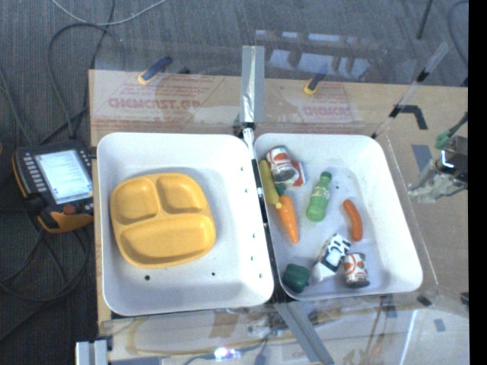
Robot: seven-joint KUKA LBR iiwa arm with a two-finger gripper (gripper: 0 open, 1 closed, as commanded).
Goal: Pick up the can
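Note:
A red and white can (284, 165) lies on its side at the back left of the right bin (396, 204). A second, smaller red and white can (354, 269) rests near that bin's front right corner, touching a black and white carton (331, 254). My gripper (435, 185) hangs at the right of the view, just outside the right bin's right wall and well away from both cans. It is small and partly cut off by the view's edge.
The right bin also holds a green bottle (319, 196), a carrot (288, 218), an orange sausage (352, 219), a yellow-green stick (268, 182) along the left wall and a dark green piece (297, 277). A yellow divided plate (162, 219) sits in the left bin (114, 280).

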